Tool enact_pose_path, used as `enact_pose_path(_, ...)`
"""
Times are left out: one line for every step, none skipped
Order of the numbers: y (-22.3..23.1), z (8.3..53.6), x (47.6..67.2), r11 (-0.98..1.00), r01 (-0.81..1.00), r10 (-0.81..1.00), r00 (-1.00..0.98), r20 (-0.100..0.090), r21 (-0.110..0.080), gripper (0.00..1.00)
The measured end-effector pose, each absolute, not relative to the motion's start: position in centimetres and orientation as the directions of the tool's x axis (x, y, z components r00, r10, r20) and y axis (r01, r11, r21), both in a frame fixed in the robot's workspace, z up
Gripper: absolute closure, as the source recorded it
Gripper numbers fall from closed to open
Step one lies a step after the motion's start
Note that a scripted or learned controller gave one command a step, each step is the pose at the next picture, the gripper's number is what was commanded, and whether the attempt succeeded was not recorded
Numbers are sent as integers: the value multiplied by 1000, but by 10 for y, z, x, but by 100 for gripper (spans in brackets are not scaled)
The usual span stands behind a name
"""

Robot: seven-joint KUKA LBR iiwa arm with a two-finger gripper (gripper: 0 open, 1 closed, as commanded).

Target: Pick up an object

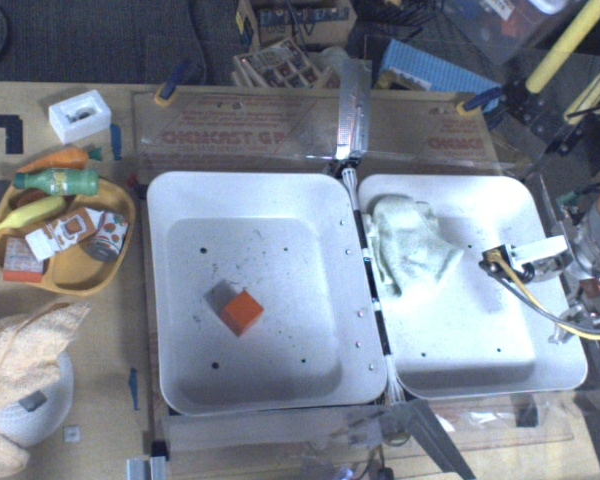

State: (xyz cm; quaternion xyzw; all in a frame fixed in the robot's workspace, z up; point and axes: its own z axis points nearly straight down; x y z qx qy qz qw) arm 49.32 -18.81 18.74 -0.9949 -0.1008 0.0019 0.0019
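A small orange block (pixel 243 312) with a grey face lies in the middle of the left white bin (pixel 180 203). A crumpled pale cloth (pixel 410 248) sits in the right white bin (pixel 480 353), against its left wall and toward the back. My gripper (pixel 585 303) hangs at the right rim of the right bin, cut off by the frame edge and well to the right of the cloth. Nothing shows held in it.
A wooden bowl (pixel 80 280) of toy food stands on the bench left of the bins, with a small white box (pixel 80 116) behind it. A beige towel (pixel 25 363) lies at the front left. A clear panel (pixel 240 133) runs behind both bins.
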Motion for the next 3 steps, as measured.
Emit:
enact_pose_path(-173, 236, 513, -979, 204, 204, 979, -1, -1, 0)
enact_pose_path(-218, 242, 517, -980, 199, 199, 980, -1, 0, 0)
enact_pose_path(-211, 295, 496, -979, 202, 202, 979, 0, 0, 0)
